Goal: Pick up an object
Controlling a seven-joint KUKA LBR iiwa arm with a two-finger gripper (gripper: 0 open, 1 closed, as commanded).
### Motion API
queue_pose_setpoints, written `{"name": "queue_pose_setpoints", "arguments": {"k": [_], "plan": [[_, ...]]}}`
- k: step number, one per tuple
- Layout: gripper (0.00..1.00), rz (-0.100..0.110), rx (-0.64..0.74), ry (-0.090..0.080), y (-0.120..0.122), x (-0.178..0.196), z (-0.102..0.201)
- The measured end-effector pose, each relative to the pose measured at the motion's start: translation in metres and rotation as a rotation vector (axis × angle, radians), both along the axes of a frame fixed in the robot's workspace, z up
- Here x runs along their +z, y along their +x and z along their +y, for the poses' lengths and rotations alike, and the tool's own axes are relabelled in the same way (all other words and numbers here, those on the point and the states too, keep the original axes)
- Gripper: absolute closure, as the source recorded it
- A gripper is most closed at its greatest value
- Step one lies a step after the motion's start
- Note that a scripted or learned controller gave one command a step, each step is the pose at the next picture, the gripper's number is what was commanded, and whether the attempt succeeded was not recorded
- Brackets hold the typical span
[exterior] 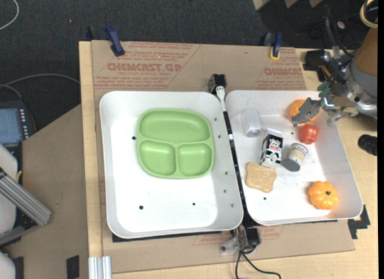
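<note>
From above, the end effector hung over the right bin's far corner, touching an orange object beside a red one. I couldn't tell its opening or hold, so nothing looked lifted; the pick remained

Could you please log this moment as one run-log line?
phase: reaching | gripper: over right white bin, beside round orange fruit and red tomato-like piece | held: nothing seen | left bin: green divided plate
</note>
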State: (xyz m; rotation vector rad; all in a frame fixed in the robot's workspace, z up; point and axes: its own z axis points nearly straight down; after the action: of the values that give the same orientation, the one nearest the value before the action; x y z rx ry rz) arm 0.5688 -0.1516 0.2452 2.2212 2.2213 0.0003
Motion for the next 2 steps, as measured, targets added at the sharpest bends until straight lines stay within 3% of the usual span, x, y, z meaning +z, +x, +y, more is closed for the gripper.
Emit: {"name": "queue_pose_setpoints", "arguments": {"k": [1,2], "plan": [[0.00,0.008,0.005,0.004,-0.031,-0.039,0.085],[0.00,0.010,0.005,0.004,-0.090,-0.062,0.143]]}}
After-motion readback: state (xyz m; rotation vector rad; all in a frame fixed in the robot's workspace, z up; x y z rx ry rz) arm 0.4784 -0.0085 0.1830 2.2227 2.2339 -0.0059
